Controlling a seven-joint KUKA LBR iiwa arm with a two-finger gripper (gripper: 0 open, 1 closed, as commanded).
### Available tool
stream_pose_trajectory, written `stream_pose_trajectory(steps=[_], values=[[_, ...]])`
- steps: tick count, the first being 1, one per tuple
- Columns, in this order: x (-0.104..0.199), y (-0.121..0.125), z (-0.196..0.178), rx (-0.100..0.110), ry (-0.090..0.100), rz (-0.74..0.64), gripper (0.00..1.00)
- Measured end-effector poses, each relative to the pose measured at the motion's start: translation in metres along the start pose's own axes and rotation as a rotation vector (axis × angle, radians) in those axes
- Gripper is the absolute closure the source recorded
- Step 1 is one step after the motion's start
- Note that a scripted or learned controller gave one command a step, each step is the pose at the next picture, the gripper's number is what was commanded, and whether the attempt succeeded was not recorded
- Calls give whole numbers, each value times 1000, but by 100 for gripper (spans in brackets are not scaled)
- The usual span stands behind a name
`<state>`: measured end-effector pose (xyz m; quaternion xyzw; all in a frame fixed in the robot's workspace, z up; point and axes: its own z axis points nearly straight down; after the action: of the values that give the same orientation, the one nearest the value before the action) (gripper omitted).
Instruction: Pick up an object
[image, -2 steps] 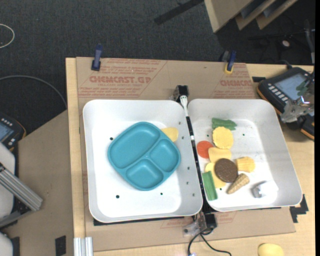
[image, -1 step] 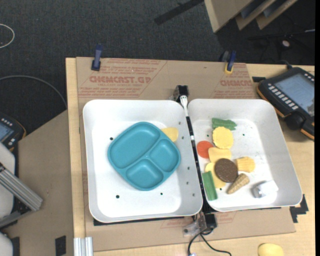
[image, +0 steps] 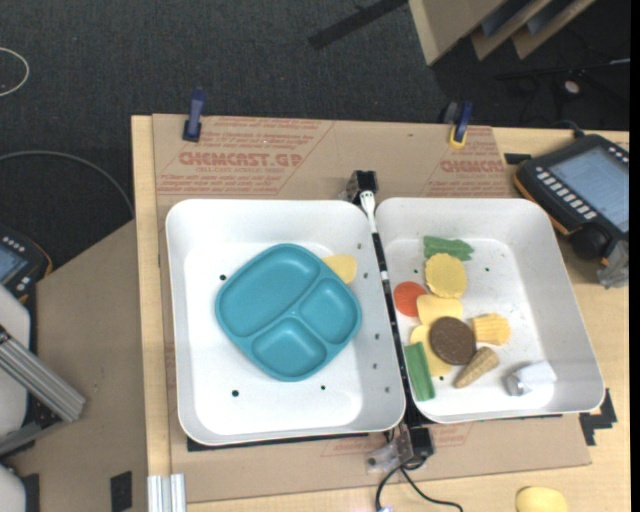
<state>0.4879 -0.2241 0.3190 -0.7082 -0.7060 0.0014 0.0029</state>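
In the right bin toy foods cluster untouched; nothing is grasped yet, the tool's state cannot be told, and next comes choosing 1, perhaps the brown disc

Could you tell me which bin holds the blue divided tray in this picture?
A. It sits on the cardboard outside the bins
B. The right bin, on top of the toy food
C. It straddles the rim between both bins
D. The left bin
D: the blue divided tray lies flat inside the left bin, short of the middle rim, while the toy food pieces are gathered in the right bin.
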Motion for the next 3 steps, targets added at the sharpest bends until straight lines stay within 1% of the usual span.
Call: stream_pose_trajectory(steps=[1,2,3], values=[[2,37,85,1,2,-5,100],[26,0,94,-2,1,-2,100],[-2,-8,-107,-27,-13,-2,100]])
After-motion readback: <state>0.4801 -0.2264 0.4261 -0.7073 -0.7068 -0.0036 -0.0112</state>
